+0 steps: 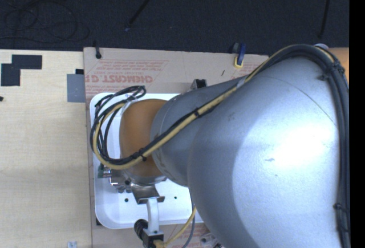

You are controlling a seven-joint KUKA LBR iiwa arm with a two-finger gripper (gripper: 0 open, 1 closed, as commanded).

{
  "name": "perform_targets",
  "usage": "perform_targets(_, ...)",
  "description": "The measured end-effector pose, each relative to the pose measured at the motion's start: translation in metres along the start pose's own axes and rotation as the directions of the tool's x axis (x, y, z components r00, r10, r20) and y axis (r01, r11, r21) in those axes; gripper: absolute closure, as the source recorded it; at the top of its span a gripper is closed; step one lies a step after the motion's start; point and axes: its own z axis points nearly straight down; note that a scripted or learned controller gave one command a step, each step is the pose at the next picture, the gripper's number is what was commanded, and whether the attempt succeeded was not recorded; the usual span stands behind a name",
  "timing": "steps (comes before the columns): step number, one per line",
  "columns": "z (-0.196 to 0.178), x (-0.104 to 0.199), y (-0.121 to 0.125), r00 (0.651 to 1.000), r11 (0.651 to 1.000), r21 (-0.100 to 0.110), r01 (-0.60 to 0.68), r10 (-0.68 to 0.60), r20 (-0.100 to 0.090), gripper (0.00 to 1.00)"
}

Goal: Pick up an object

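My grey arm reaches in from the right and covers most of both bins. Its orange band (137, 127) sits over the left white bin (108, 215), with yellow and black cables looped around it. Below the band, the wrist end and gripper (130, 183) point down into this bin, close to its left wall. The arm hides whatever lies under it. I can make out no loose object on the bare strip of bin floor at the lower left.
The bins rest on a cardboard sheet (131, 73) with red printing. A blue and yellow clamp (238, 55) stands at its back edge. To the left is pale wooden bench (40, 144) with black patches and a grey square (74, 86).
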Motion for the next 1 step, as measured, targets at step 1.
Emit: perform_targets(1, 0.0191, -0.0265, 0.0004, 1.000, 1.000, 0.002, -0.005, 0.005, 0.000, 1.00)
